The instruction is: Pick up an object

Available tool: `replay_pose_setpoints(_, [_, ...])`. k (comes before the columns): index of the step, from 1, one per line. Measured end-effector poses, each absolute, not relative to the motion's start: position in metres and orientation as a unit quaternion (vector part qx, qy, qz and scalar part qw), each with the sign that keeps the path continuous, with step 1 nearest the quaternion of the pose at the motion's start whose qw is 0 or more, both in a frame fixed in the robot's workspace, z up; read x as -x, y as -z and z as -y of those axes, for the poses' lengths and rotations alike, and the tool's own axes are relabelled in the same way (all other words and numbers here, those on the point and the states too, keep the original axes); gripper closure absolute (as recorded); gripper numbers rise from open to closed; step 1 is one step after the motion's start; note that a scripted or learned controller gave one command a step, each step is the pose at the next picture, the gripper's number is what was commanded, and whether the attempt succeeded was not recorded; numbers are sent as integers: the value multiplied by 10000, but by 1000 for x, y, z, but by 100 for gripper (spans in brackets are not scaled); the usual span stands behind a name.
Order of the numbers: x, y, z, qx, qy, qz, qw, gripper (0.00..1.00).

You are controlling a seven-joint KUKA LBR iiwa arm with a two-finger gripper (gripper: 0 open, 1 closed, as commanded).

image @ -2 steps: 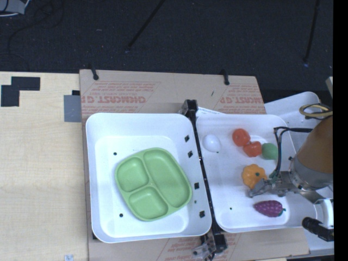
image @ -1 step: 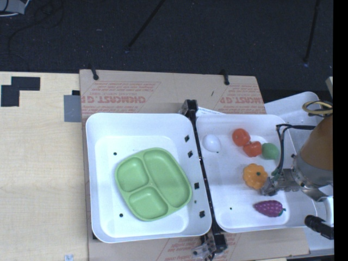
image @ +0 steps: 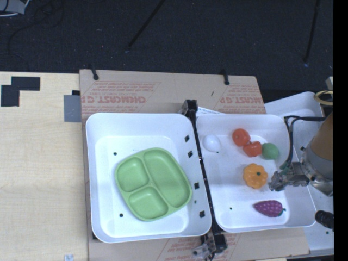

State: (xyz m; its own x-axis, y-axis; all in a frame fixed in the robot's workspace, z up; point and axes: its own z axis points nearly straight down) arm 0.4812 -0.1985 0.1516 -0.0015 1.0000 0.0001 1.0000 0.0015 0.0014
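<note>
Hovering claw [image: 276, 181] beside orange pepper [image: 255, 176], finger state unclear, purple grapes [image: 268, 207] below, green ball [image: 269, 151] above

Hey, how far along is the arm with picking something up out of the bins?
Nothing looks picked up yet. The gripper is low in the right bin, just beside the orange pumpkin, with nothing visibly between its fingers. The purple grapes, red tomato pieces, green ball and white egg all lie in that bin. Grasping and lifting remain.
</note>
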Motion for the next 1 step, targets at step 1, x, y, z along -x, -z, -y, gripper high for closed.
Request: replay_pose_setpoints(1, [-487,-199,191,-7064,-5,-7079,7,100])
